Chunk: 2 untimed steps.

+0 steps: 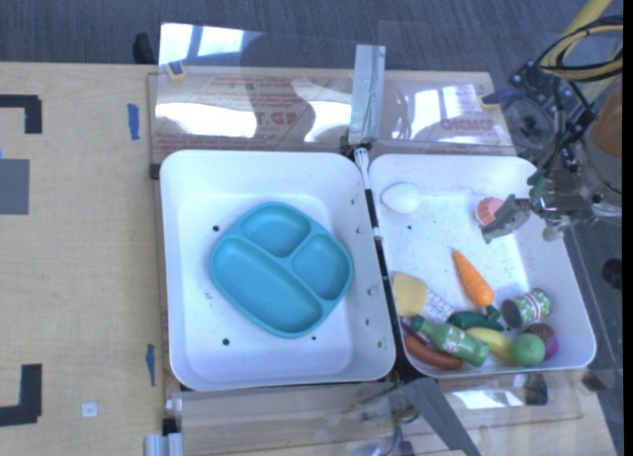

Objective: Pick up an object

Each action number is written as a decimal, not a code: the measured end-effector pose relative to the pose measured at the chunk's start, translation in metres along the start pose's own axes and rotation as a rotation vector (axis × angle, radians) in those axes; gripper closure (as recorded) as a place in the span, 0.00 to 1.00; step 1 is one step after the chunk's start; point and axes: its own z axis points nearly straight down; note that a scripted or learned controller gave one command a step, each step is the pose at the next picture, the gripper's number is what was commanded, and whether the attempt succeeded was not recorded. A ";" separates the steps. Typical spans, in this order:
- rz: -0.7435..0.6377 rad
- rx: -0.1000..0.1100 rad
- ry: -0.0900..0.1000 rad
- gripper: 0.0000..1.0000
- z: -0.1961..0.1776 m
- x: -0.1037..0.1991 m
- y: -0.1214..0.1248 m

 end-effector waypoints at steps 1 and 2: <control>-0.060 0.011 0.003 0.00 0.171 -0.006 0.031; -0.058 0.000 0.001 1.00 0.158 -0.007 0.035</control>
